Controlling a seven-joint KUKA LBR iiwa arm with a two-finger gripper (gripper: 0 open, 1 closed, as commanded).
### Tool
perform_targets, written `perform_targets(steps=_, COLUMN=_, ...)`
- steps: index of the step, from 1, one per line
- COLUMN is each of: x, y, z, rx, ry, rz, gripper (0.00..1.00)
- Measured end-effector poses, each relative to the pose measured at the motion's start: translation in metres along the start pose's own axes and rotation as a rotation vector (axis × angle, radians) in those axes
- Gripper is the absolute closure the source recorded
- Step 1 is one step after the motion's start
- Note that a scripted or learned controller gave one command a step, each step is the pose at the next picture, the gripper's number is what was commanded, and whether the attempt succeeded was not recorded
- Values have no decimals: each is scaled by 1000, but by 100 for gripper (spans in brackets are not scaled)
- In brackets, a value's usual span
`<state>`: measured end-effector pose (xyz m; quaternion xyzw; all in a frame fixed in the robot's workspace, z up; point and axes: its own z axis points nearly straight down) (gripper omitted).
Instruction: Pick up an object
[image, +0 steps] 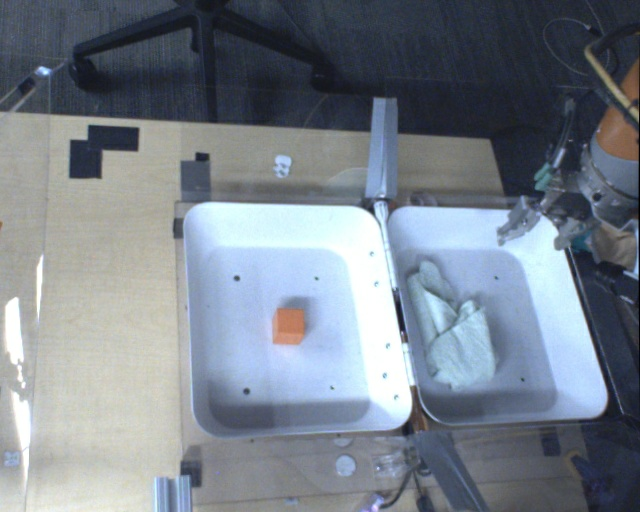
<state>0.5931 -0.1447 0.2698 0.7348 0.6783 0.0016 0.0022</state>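
The end effector (537, 222) is seen above the right white bin's (570, 300) far right corner; whether it is released or clenched cannot be told. A crumpled pale green cloth (455, 327) lies in that bin. A small orange cube (289, 326) rests in the left white bin (215, 300).

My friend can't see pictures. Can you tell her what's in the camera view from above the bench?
Two shallow white bins sit side by side on a wooden bench: the left bin holds a small orange cube, and the right bin holds a crumpled pale cloth. The robot's pincer is at the right bin's top right corner, holding nothing.
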Motion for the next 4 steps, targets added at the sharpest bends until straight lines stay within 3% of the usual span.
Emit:
perform_targets(steps=1, x=39, y=-26, z=107, rx=5, ry=2, rz=-138, gripper=0)
perform_targets(steps=2, x=49, y=-28, z=167, rx=5, ry=2, rz=117, gripper=0)
perform_targets(steps=3, x=49, y=-27, z=156, rx=2, ry=3, rz=116, gripper=100)
perform_targets(steps=4, x=118, y=-21, z=29, rx=3, ry=0, rz=326, gripper=100)
